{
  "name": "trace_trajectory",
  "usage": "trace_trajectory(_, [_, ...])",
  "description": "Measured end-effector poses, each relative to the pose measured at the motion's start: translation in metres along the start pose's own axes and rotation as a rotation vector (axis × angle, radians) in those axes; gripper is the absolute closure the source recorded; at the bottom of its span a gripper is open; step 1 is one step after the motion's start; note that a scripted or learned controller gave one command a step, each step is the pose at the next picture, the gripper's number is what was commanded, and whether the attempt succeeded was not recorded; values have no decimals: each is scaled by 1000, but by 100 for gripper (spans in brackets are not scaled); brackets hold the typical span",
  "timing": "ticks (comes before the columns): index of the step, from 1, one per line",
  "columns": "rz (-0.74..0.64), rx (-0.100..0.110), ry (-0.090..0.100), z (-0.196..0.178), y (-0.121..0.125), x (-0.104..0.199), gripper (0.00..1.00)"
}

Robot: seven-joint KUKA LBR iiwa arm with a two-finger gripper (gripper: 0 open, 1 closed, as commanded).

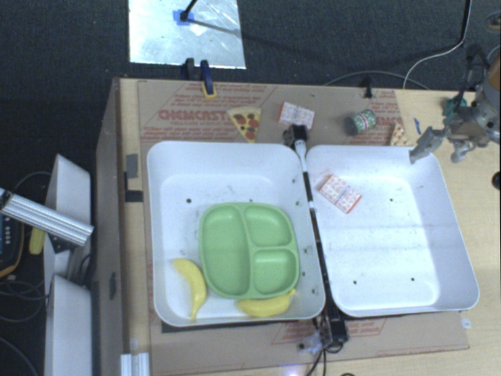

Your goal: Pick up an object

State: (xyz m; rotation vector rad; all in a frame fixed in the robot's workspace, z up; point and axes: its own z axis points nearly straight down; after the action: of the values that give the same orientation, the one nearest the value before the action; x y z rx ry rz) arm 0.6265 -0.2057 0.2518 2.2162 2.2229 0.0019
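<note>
Dark carpet surrounded the bench with two white bins. Left bin held a green divided plate and two bananas. Right bin held a small red-patterned packet, lying flat near its back-left corner: probably light, thin, crinkly, best pinched across its short edges. Gripper sat at the bench's far right edge, outside the bins, holding nothing; jaw state couldn't be told.

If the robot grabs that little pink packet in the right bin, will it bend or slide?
The pink packet looks flat and thin, so it would probably be light and may flex a little. It lies flat on the smooth white bin floor, so a push would likely slide it, and fingers might struggle to get under it.
</note>
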Motion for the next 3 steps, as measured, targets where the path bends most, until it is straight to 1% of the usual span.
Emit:
trace_trajectory(1, [-2, 3, 2, 75, -8, 60, 0])
trace_trajectory(2, [-2, 2, 1, 135, 11, 75, 0])
trace_trajectory(3, [-2, -2, 0, 154, 3, 91, 0])
